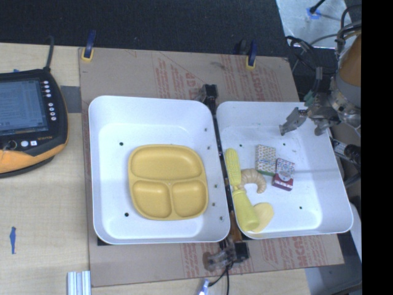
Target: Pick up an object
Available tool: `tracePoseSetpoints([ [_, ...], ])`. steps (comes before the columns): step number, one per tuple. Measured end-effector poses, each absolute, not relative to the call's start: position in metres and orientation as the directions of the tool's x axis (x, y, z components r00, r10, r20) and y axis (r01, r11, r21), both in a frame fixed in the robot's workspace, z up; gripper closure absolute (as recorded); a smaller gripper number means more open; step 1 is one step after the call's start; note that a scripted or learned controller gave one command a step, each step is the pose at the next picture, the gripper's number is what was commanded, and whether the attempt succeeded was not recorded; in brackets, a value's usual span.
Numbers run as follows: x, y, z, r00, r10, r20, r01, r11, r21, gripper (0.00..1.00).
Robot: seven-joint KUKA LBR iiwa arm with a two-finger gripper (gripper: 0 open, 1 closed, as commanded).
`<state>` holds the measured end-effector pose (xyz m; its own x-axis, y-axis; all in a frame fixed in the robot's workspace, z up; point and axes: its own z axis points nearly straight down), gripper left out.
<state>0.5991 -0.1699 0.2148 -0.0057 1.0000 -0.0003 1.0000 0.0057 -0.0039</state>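
Claw (305,120) spread wide and holding nothing, hovering over right bin's (319,223) far edge, apparently staged for descent toward boxes (274,166), croissant (255,179), corn (233,166) clustered below.

Glossy white plastic bins (104,134) sit on matt brown cardboard (153,66); the yellow tray (167,181) looks smooth plastic.

Teach pendant (27,118) left of bins on bench; blue clamps (89,45) pin cardboard sheet (153,72).
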Motion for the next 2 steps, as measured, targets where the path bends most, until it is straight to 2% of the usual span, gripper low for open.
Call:
tracePoseSetpoints([
  [1,0.545,-0.131,0.103,-0.003,1.000,-0.003,1.000,0.003,0.004,0.00],
  [2,0.595,-0.167,0.096,-0.004,1.000,-0.002,1.000,0.004,0.007,0.00],
])
